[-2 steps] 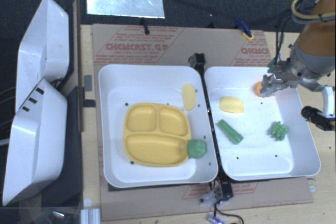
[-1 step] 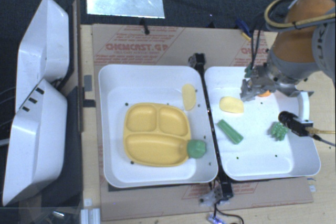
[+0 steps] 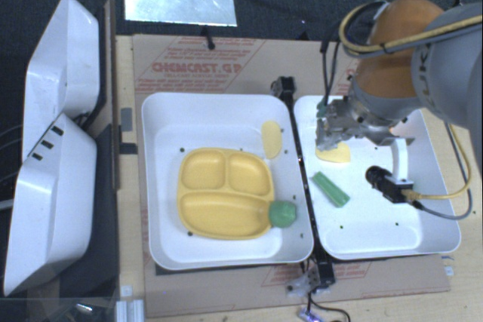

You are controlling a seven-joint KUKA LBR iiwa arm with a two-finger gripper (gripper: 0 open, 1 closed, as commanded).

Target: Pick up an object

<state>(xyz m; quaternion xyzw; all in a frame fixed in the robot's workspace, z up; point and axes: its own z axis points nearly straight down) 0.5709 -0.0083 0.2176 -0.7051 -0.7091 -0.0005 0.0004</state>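
Note:
My gripper (image 3: 329, 138) hangs low in the right bin (image 3: 377, 234), near its left wall. Directly below and touching its tip lies a pale yellow flat piece (image 3: 337, 154), partly hidden by the gripper. A green rectangular block (image 3: 330, 188) lies slanted on the bin floor just in front of that piece, apart from the gripper.
The left bin (image 3: 166, 124) holds a yellow divided plate (image 3: 224, 192), a green ball (image 3: 283, 213) at the plate's right corner and a pale yellow oval (image 3: 272, 139) near the right wall. A black cable connector (image 3: 385, 185) hangs over the right bin.

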